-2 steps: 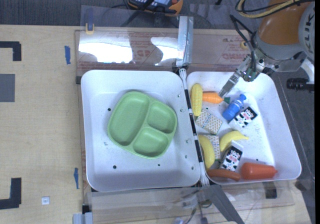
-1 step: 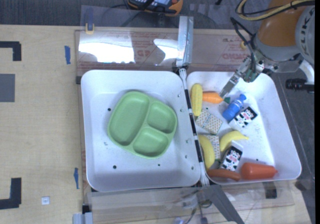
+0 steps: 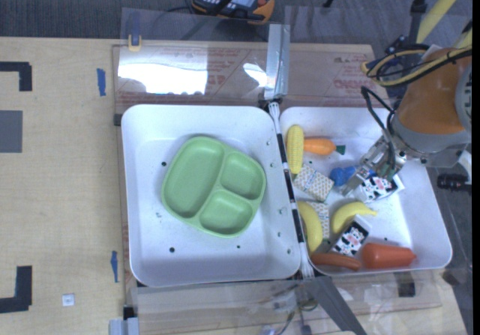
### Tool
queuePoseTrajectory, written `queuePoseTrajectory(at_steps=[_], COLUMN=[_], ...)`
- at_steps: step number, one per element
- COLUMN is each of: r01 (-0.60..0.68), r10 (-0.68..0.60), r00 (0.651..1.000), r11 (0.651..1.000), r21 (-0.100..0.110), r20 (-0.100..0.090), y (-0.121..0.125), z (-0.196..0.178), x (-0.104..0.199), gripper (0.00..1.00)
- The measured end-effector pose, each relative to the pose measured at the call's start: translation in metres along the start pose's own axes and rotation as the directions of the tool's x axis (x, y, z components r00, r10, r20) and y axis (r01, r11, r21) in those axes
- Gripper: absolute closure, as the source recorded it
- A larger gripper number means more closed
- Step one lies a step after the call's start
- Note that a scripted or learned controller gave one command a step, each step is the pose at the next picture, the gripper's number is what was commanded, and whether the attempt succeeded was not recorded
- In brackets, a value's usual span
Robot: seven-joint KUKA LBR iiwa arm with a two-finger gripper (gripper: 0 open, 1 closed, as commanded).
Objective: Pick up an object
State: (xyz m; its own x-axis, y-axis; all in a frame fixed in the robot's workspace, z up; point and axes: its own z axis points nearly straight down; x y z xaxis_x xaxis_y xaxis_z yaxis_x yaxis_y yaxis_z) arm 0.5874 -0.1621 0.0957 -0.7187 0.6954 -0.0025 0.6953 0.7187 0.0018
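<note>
My gripper (image 3: pixel 373 168) hangs low over the middle of the right bin (image 3: pixel 431 210), reaching in from the right under the orange-banded wrist. Just left of it lies a small blue object (image 3: pixel 343 175). A black-and-white cow-patterned piece (image 3: pixel 380 188) lies right below it. I cannot see anything held in the gripper. Around them in the same bin are a yellow corn cob (image 3: pixel 295 148), an orange carrot (image 3: pixel 319 147), a patterned packet (image 3: pixel 313 183), two bananas (image 3: pixel 352 212) (image 3: pixel 310 225), a second cow-patterned piece (image 3: pixel 351 237) and a large orange-red carrot (image 3: pixel 387 255).
The left bin (image 3: pixel 142 139) holds a green divided plate (image 3: pixel 214 185). A metal divider (image 3: pixel 286 176) runs between the bins. A clear panel (image 3: pixel 195 64) stands behind them. Cables (image 3: pixel 390 64) hang off the arm at the upper right.
</note>
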Motion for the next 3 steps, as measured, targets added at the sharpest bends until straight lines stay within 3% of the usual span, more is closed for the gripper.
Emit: queuePoseTrajectory(at_steps=[1,2,3], r01=[0.057,0.198,0.196], r10=[-0.057,-0.198,-0.196], r00=[0.998,0.98,0.981], r11=[0.998,0.98,0.981], r21=[-0.002,-0.002,-0.007], r20=[0.002,0.001,0.011], y=[0.06,0.07,0.072], z=[-0.056,0.009,-0.004], x=[0.004,-0.011,-0.014], gripper=[0.0,0.0,1.0])
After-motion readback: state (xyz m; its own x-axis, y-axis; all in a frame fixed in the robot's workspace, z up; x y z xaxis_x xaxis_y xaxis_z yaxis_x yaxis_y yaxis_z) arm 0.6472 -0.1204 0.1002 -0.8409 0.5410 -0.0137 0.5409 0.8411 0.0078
